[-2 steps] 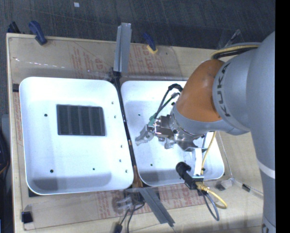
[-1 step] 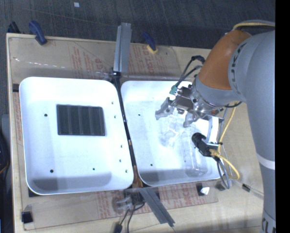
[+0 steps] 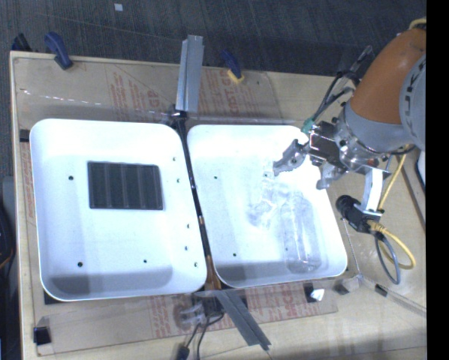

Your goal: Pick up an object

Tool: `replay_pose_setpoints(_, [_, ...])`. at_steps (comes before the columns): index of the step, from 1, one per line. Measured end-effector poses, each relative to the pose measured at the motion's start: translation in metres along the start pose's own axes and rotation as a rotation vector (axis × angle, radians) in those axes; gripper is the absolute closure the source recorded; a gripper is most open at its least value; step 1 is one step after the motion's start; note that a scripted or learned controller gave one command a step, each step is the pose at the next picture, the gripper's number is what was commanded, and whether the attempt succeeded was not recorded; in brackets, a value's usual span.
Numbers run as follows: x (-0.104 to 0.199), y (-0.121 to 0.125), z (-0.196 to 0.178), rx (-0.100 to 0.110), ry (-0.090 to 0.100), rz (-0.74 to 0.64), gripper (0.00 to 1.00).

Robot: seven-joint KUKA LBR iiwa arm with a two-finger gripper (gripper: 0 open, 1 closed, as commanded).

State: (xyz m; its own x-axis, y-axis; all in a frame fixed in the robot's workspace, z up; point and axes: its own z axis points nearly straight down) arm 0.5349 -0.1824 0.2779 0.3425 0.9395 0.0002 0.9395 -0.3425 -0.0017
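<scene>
In the right bin lies a clear plastic bottle, pointing toward the front edge. Beside it, to the left, sits a smaller clear, crumpled-looking piece. A dark ribbed rectangular block lies flat in the left bin. My gripper hangs over the right bin's far right corner, just above and to the right of the clear things. Its fingers stand apart, open, with nothing between them.
A grey metal bar stands behind the seam between the bins, and blue clamps hold the bench's back edge. A black connector with a yellow cable hangs beside the right bin's right wall.
</scene>
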Motion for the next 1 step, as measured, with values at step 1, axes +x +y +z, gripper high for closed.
replay_pose_setpoints(1, [0.0067,-0.0145,0.0066,0.003,-0.001,0.001,0.00])
